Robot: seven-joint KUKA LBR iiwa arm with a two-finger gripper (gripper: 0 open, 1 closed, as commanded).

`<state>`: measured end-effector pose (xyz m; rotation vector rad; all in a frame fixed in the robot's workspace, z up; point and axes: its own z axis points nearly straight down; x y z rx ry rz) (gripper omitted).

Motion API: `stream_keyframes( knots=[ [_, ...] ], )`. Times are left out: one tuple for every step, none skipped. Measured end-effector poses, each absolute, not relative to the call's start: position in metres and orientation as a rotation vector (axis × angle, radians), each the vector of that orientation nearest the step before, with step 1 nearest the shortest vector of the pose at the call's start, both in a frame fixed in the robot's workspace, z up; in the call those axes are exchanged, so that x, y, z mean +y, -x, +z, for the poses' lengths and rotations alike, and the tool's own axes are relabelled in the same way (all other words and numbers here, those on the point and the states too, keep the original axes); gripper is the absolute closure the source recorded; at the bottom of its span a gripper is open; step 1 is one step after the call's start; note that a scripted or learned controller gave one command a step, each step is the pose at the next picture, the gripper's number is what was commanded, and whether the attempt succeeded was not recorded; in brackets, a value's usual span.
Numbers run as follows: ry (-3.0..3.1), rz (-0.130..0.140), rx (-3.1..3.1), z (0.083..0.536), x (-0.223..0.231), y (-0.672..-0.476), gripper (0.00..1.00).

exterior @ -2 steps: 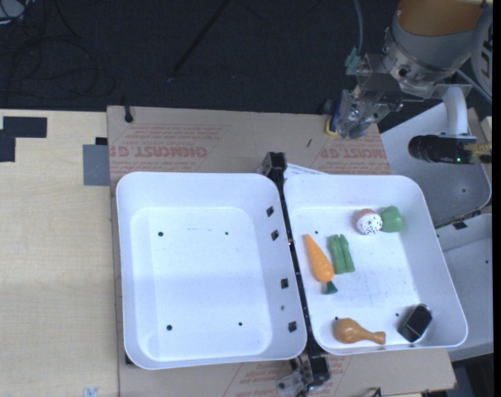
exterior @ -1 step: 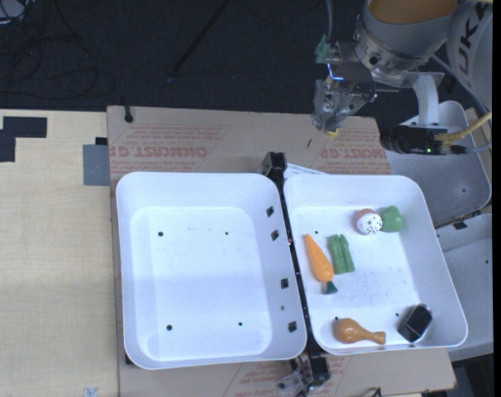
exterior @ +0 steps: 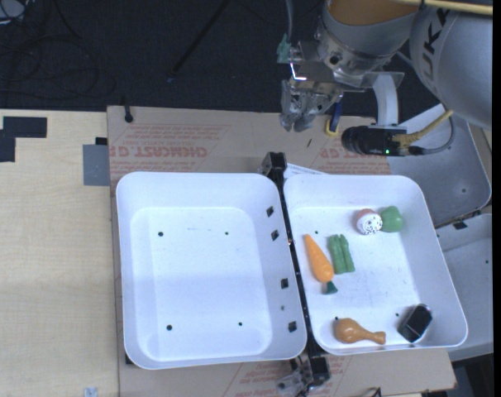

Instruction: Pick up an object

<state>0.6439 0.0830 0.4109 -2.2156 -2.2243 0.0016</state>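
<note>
Carrot (exterior: pixel 317 258) lies touching a green piece (exterior: pixel 342 254) in the right bin (exterior: pixel 449 279); jaws' state cannot be told.

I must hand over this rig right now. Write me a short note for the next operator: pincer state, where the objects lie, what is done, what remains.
Pincer: raised above the bench behind the bins, holding nothing visible; finger state unclear.
Right bin: carrot beside green piece at centre; white ball touching green ball at back; drumstick-shaped toy and black object at front.
Done: nothing picked yet.
Left: descend, grasp one object, lift.
</note>
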Motion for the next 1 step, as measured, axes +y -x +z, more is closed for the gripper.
stream_keyframes(
  knots=[
    [2.214,0.006,-2.224,0.3965,0.1311,-0.6435,1.00]
  ],
)
